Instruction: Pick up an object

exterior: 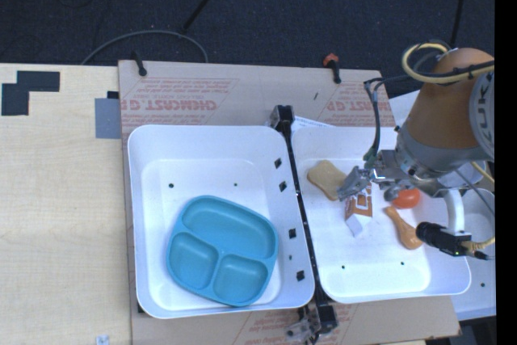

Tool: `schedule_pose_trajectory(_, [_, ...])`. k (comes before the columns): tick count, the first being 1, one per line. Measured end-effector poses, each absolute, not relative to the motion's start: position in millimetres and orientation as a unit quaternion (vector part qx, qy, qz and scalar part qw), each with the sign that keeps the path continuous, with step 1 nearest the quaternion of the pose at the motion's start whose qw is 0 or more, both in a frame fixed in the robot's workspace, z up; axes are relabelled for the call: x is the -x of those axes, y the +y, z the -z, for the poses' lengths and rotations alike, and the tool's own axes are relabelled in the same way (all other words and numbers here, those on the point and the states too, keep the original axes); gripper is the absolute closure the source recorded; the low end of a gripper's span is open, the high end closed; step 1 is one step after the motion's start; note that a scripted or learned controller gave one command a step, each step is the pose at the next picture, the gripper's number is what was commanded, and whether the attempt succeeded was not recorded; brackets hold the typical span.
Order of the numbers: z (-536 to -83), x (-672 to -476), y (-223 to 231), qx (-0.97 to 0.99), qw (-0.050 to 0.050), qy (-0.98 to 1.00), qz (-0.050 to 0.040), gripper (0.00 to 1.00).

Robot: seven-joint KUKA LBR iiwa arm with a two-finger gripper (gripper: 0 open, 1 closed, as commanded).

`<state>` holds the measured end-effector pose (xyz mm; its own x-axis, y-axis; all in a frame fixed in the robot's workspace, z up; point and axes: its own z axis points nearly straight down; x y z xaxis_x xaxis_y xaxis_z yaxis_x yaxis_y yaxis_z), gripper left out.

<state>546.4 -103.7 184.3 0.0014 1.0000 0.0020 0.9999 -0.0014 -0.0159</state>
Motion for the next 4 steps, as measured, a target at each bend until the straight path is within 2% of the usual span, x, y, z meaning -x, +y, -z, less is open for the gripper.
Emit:
schedule_pose_trajectory(1, [-191.6,-549.6,-104.1,0.707,0.001,-0.707,-0.0005,0.0])
schedule_pose_trajectory(2, [-129.0,-549.3,-108.6,0.707,0.003,-0.707,-0.0023,0.0])
schedule_pose_trajectory(3, [-86.2,-549.2,-109.3,0.708,0.001,-0.706,-0.0013,0.0])
schedule_pose_trajectory(4, [-97.8,-548.6,-109.9,0.71,0.002,-0.704,-0.0011,1.0])
